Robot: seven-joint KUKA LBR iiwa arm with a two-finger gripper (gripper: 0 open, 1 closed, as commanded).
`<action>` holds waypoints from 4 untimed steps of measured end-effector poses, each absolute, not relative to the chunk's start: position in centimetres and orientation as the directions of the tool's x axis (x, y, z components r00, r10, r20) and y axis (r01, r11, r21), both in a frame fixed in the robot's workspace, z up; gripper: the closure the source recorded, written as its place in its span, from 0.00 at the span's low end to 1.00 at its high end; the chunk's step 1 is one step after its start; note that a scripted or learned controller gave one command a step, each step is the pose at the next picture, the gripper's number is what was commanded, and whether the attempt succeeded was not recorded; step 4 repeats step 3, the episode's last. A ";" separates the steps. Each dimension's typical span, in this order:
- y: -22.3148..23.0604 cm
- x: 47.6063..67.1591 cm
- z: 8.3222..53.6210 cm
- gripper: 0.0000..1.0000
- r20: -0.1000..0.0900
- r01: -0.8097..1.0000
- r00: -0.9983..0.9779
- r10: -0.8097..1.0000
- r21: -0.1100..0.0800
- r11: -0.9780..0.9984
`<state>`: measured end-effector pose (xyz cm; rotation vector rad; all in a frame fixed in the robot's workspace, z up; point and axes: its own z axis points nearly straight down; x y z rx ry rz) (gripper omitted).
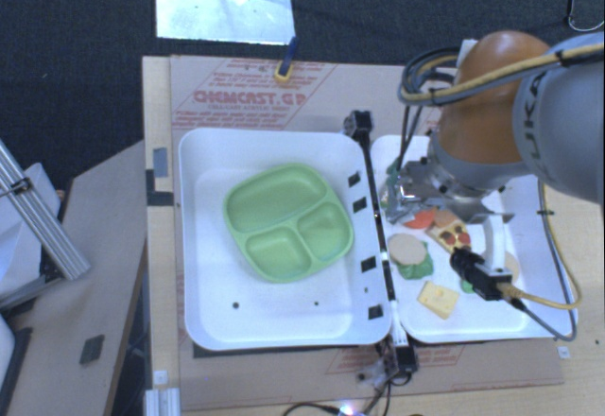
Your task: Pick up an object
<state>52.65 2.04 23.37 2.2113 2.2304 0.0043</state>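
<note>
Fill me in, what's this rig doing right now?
The KUKA arm reaches from the right over the right bin, its end effector low above toy food: a yellow cheese piece, a pizza slice and a sandwich. Nothing visibly gripped. The left bin holds a green divided plate.

You see smooth, glossy white plastic bins (208,310); the pale green divided plastic tray (286,220) looks matt; the brown cardboard sheet (250,95) at upper centre looks dull.
</note>
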 end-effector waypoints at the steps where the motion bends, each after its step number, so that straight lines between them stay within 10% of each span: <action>1: 1.3 53.1 21.3 1.00 0.000 1.000 0.000 1.000 -0.001 0.000; 4: 1.3 53.3 21.5 1.00 0.000 1.000 -0.001 1.000 0.002 0.001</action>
